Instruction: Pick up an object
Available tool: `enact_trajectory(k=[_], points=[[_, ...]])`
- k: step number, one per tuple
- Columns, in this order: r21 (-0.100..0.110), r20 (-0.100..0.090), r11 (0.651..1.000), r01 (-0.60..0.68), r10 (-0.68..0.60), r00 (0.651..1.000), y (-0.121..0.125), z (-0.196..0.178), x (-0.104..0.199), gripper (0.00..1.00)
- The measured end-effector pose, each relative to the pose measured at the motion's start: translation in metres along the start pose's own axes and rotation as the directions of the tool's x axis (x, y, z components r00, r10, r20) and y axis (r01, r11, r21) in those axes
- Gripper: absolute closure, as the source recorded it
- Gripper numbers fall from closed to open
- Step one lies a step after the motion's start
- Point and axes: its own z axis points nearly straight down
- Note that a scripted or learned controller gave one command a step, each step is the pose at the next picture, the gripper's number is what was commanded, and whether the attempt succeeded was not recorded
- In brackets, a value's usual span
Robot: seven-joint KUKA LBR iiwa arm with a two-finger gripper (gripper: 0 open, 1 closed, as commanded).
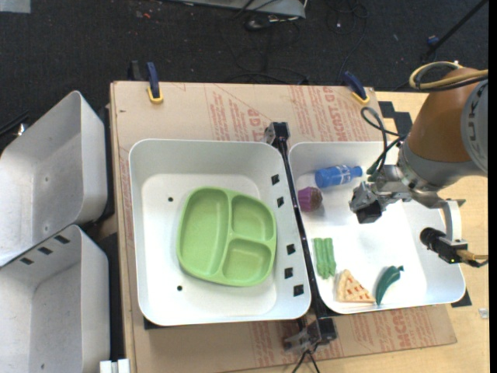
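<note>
Bottle [338,176] as likeliest pick: blue, small, lying on its side near the back of the right bin [443,290], just left of the gripper [366,205]. Probably light and stiff plastic, smooth and round, so prone to rolling or slipping out of a pinch. Best taken across the middle of the body, fingers set crosswise to its length. Long axis roughly left to right across the view, tilted slightly; paler cap end toward the right, toward the arm.

Gripper low over the bin's bare floor, right of the bottle and apart from it; nothing seen between the fingers, and whether spread or closed impossible to tell from this angle.

Other candidates in the same bin: purple ball [310,199] just below the bottle, near the divider; green beans [324,256] lengthwise front to back; wedge [352,288] and pepper [387,282] at the front. Green plate [227,237] alone in the left bin [155,286].
</note>
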Motion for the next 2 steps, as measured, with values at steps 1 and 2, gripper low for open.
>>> enact_trajectory(k=[1,2], points=[[-0.001,0.000,1.000,0.002,-0.002,1.000,0.001,-0.050,0.010,1.00],[0.002,0.000,1.000,0.001,-0.001,1.000,0.002,-0.073,0.010,1.00]])
